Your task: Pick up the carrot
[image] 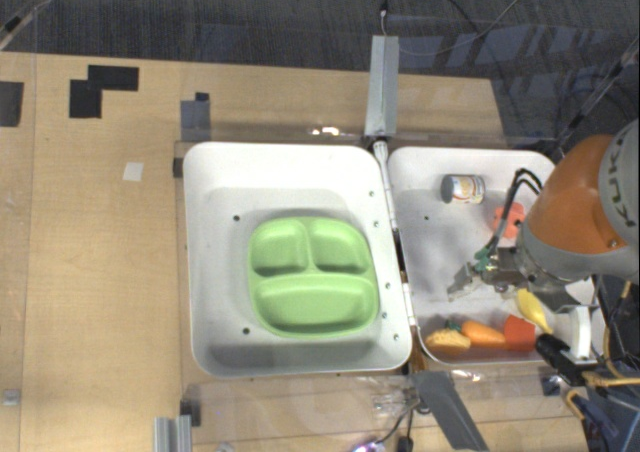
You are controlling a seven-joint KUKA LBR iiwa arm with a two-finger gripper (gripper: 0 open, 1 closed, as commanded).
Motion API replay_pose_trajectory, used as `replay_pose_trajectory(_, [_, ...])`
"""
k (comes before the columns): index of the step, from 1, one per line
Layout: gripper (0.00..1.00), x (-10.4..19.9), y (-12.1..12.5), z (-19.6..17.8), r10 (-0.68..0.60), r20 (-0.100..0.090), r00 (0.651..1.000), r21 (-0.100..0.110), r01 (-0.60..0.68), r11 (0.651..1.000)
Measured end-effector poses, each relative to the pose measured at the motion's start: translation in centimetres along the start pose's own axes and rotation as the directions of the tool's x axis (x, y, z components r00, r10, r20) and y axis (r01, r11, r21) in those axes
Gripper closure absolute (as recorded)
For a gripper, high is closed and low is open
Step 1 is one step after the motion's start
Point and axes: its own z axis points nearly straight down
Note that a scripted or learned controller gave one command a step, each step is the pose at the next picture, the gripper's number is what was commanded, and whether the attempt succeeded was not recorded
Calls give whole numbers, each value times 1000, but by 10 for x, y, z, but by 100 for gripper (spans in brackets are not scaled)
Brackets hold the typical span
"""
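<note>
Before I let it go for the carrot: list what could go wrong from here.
1. The carrot lies tight between a bread roll and a red block, so the gripper may catch a neighbour.
2. All three sit against the right bin's near wall, which may block a finger.

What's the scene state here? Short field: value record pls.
arm: reaches in from the right, over the right bin
gripper: low in right bin, above the food row; nothing visibly held
carrot: lying at right bin's front edge
beside carrot: bread-like piece on its left, red block on its right
banana: by the arm's wrist
can: right bin, back
left bin: green divided tray
</note>
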Motion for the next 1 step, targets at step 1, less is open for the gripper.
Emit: replay_pose_trajectory(1, [0, 0, 0, 0, 0, 0, 1000, 0, 0, 1000])
